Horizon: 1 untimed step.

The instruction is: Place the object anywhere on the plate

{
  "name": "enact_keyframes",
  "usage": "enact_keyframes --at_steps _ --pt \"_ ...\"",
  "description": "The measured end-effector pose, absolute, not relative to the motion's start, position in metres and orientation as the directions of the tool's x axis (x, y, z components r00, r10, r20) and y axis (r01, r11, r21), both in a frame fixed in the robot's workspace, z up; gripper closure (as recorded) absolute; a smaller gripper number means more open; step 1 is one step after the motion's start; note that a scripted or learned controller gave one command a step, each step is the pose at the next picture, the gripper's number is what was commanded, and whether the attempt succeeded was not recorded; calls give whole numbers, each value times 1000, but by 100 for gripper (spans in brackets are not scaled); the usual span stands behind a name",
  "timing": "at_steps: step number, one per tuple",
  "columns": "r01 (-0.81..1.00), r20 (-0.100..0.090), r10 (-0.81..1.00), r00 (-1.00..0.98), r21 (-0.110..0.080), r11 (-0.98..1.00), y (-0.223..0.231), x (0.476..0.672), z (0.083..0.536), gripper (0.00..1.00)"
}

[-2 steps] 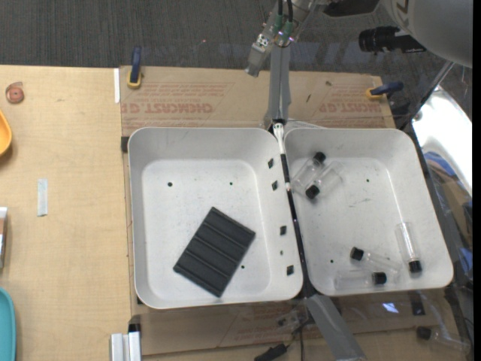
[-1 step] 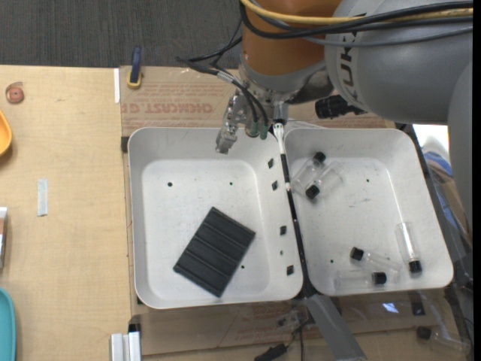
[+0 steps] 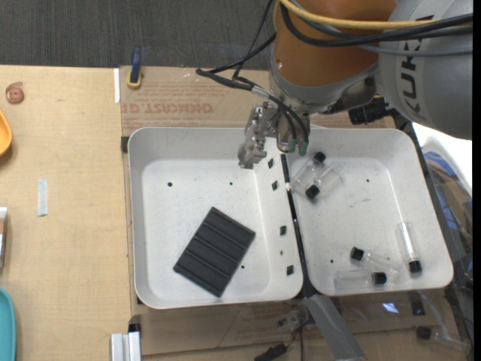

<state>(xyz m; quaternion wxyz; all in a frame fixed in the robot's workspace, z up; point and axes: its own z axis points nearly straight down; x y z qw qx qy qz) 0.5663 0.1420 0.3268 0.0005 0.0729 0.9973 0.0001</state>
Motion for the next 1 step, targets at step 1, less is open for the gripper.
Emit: enact_keyframes --at_steps 1 --pt "-437 -3 -437 -899 1 899 129 501 335 100"
